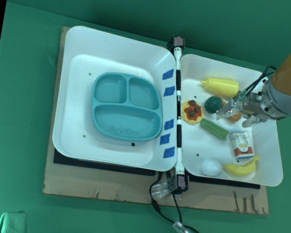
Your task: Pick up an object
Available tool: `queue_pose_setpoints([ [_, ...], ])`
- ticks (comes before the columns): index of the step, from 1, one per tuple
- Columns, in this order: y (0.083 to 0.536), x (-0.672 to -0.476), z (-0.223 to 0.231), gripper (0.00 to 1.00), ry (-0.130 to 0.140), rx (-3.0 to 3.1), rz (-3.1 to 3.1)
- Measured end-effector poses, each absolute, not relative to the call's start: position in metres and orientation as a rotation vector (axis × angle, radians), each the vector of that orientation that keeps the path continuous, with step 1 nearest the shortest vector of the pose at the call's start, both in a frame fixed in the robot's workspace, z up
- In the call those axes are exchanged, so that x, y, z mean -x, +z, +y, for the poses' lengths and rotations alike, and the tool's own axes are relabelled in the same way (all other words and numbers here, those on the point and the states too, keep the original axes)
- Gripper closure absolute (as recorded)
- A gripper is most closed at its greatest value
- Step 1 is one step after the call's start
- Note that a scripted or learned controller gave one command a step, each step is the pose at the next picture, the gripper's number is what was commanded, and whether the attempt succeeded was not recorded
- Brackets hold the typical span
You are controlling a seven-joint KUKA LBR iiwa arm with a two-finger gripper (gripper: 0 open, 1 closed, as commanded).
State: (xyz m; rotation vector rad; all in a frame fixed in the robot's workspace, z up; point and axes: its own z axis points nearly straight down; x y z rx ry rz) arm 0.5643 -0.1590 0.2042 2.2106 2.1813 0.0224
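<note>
**Lowering into the right bin, choosing something to lift**

Camera view: I am reaching in from the right, and my jaws [230, 112] are hovering low over the back of the right bin [271, 163]. Whether they are spread or pressed together I cannot tell. An orange object [235, 116] is lying directly beneath them, just beside a dark green ball [213, 104]. A yellow bottle [220, 86] is lying behind; a cucumber [214, 129], a can [241, 145], a banana [241, 168] and a white egg [211, 167] are lying nearer the front. The crowding is the risk, I judge: I should be descending straight and centring on one item. The left bin [78, 56] is holding a teal plate [127, 106].
</note>
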Motion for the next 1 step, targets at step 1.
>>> queue_pose_setpoints([
  [1, 0.2195, -0.5666, -0.1618, 1.00, 0.032, -2.208, 2.165],
])
